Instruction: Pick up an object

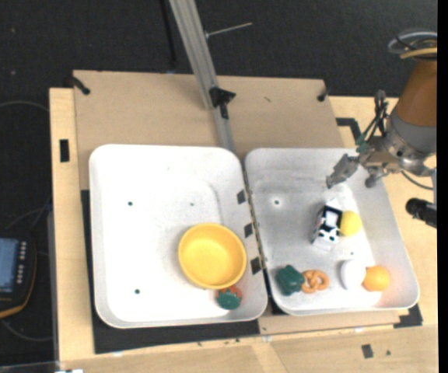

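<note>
Hovering tool [354, 172]: seen spread open, nothing gripped, near the right bin's [286, 173] back edge.
Black-and-white object [327, 226]: long axis tilted front-left to back-right.

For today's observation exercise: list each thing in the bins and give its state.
Yellow bowl: upright, left bin.
Teal piece: beside the bowl.
Black-and-white toy: touching yellow ball, right bin.
Green piece: beside pretzel.
Orange ball: beside a white piece.
Gripper: above right bin, holding nothing.
</note>
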### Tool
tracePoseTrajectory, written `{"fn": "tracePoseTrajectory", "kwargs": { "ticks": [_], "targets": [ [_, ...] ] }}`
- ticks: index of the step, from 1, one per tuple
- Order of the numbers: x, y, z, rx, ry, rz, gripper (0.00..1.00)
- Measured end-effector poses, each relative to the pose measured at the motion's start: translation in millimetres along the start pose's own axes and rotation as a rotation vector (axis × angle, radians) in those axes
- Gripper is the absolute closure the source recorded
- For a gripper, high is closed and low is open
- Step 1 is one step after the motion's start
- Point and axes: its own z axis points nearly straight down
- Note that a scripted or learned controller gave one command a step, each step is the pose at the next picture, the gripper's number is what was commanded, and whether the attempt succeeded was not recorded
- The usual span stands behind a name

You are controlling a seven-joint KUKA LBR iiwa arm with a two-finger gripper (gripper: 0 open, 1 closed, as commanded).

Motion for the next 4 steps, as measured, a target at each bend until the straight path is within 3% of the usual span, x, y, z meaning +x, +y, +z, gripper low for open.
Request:
{"fn": "tracePoseTrajectory", "kwargs": {
  "ticks": [2,3,4],
  "targets": [
    [-11.3,-5.3,95.4,-0.003,-0.001,0.002,0.00],
    [-12.3,-4.1,82.1,-0.008,-0.002,0.002,1.00],
    [-7.0,-6.9,20.9,-0.010,0.000,-0.002,1.00]
  ]
}}
